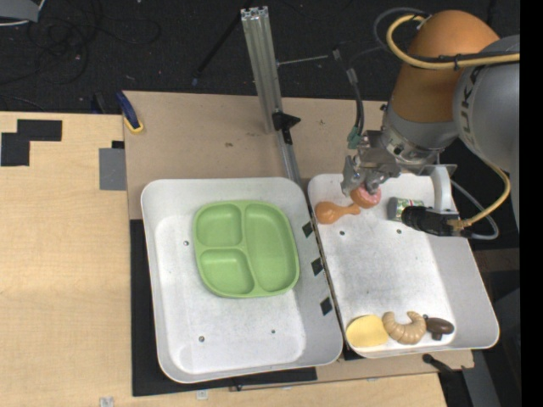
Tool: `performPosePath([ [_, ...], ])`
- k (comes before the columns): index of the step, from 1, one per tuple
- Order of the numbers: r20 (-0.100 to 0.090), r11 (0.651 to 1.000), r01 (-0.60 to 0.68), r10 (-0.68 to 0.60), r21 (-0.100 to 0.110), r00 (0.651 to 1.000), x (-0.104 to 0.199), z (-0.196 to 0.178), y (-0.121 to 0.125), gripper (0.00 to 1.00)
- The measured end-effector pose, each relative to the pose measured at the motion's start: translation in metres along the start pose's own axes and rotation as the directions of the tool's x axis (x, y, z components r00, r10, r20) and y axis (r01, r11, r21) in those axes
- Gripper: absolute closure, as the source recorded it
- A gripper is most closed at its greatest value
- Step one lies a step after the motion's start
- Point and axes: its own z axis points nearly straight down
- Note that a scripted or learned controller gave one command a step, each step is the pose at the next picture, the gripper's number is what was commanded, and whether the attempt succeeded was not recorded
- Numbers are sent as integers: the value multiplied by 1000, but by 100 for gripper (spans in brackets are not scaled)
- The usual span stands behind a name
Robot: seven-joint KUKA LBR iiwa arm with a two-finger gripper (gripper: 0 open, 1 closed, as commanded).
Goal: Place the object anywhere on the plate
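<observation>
camera view: my gripper (pixel 363 186) sits low over the right bin's (pixel 475 312) far-left corner, right at the pink and orange toy (pixel 348 207); whether my jaws have closed on it, i cannot tell. to do this well i'd confirm a firm hold, lift straight up, then cross to the green plate (pixel 246 248) in the left bin (pixel 170 312). my arm (pixel 441 66) reaches in from the right, wrist pointing down.

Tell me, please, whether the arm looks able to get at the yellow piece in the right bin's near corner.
Probably yes. The yellow piece lies open from above, though it sits close against the bin wall and a tan curled item touches its side, so the end effector has little room there.
</observation>
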Motion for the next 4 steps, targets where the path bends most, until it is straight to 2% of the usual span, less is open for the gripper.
performPosePath([
  [1, 0, 1000, 1, -1, -1, 1000, 56, -1, 0, 100],
  [2, 0, 1000, 0, 0, 0, 1000, 104, -5, -9, 100],
  [4, 1, 1000, 1, -1, -1, 1000, 191, 1, -25, 100],
])
